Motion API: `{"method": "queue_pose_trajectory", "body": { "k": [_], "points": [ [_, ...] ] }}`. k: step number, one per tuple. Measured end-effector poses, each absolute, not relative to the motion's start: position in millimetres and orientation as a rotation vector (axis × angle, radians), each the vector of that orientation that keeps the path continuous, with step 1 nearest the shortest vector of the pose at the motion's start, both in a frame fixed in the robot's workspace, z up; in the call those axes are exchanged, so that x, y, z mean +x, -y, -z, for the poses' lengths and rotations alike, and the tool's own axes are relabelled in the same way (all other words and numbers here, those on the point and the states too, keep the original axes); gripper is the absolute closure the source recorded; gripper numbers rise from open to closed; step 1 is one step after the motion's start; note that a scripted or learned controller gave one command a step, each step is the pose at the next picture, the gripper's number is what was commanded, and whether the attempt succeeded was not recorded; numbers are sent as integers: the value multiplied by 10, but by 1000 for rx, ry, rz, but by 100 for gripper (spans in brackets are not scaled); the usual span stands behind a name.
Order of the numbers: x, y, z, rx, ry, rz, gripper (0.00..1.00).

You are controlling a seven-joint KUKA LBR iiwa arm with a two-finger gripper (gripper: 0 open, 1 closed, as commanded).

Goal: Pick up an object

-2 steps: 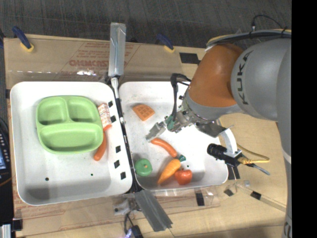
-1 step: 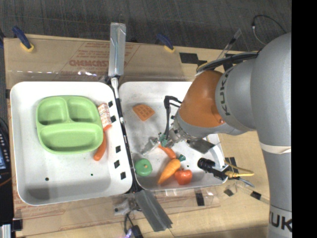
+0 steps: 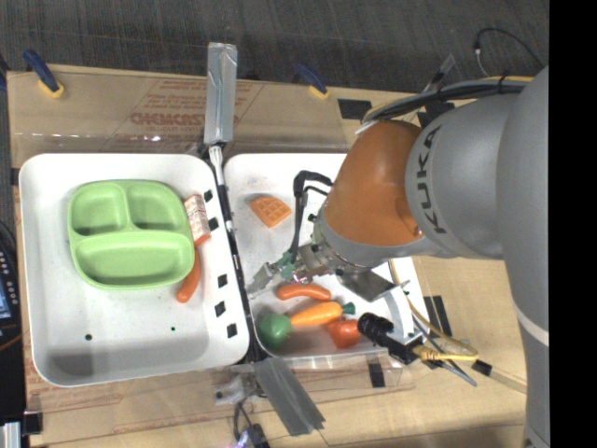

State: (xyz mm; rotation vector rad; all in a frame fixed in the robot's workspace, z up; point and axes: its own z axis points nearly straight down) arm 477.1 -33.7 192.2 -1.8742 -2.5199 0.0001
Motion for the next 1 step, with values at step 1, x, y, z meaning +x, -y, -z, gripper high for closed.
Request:
{"method": "queue_pose_trajectory", "body": {
  "k": [1],
  "points": [
    [4854,1014,-1077,-1560,2743,9,0]
  ]
}}
